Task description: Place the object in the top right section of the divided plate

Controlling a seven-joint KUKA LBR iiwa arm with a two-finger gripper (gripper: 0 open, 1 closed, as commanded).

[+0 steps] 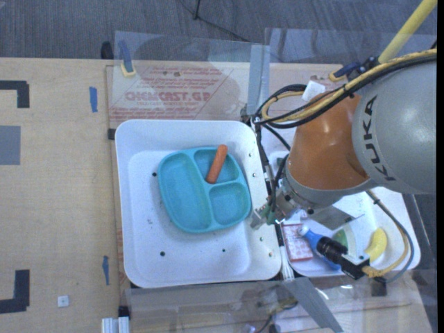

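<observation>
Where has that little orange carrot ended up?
In the camera view, the small orange carrot lies in the top right section of the turquoise plastic divided plate, tilted, its tip over the far rim. The plate sits in the left shallow white bin.

I'm looking down on a robotics lab: a pale plywood table (pixel 55 207) marked with black tape squares (pixel 21 94), 2 shallow white plastic bins (pixel 132 255), and grey carpet (pixel 69 12) behind.

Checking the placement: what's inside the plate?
A carrot lies in the plate's top right section, tip over the rim. The other two sections look bare.
</observation>
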